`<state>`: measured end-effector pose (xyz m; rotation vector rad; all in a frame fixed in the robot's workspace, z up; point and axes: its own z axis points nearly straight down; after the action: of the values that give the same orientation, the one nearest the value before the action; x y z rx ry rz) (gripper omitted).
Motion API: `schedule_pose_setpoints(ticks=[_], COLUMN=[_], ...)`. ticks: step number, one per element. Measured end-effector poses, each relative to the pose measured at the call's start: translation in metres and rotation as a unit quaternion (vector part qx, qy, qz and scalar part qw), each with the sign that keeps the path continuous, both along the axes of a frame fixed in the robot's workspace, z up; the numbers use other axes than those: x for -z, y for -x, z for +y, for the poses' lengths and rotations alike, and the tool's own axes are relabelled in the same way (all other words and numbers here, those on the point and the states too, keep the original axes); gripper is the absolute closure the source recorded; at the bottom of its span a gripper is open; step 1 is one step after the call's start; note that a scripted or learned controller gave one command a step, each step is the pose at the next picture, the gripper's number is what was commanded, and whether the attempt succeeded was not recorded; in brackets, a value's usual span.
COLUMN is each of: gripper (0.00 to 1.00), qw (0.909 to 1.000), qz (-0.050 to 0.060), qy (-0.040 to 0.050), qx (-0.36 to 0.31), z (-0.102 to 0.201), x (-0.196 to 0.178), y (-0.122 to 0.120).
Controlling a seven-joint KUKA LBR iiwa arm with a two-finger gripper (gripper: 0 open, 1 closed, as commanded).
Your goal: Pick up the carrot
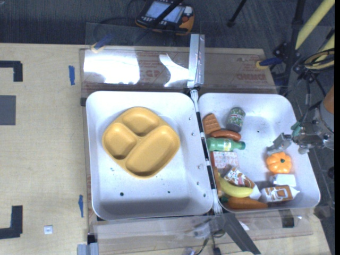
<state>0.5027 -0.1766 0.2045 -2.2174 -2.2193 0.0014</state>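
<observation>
bench (42,142) | wooden top | two white bins (101,110) side by side

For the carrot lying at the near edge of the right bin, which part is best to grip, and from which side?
Grip the carrot near its middle, coming straight down from above. It lies flat, roughly left to right, along the near wall of the right bin, with the banana close behind it and a small carton over its right end. The middle looks the most exposed part; the fingers should probably close across its width.

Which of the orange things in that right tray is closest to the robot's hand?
The small pumpkin, just below the hand; the carrot lies farther off, along the tray's front edge.
</observation>
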Motion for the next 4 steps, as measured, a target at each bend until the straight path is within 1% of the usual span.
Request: schedule_pose_setpoints(ticks=[1,2,3,4], gripper=[0.00,0.00,1.00,1.00], qw=[0.9991,0.9970,0.9970,0.9944], qz=[-0.003,-0.008,-0.007,-0.001], qy=[-0.0065,-0.0070,-0.0065,0.0017], qx=[0.043,0.077,0.077,0.105], z=[-0.031,-0.028,-0.028,0.017], x=[0.108,0.114,0.106,-0.012], y=[-0.010,0.004,0.005,-0.016])
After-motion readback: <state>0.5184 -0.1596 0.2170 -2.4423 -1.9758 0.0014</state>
